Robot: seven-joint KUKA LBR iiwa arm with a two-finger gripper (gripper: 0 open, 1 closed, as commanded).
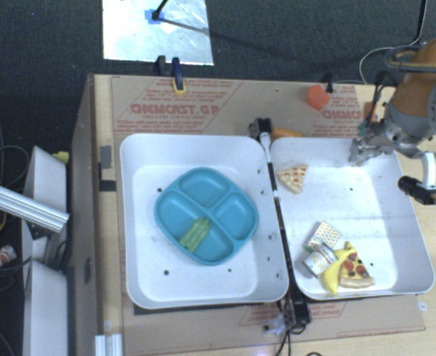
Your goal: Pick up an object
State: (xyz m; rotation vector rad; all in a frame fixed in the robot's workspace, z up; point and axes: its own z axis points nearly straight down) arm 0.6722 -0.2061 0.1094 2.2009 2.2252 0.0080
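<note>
The tan waffle-textured toy wedge (293, 177) lies alone at approx 10 o'clock in the right white bin (407, 221), so we pick that. The gripper (360, 153) hovers at 1 o'clock; jaw state we can't tell.

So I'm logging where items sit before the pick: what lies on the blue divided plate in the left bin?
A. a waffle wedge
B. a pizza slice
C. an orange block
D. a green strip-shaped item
D: a green strip-shaped item lies in one compartment of the blue plate, while the pizza slice and waffle wedge sit in the right bin.
</note>
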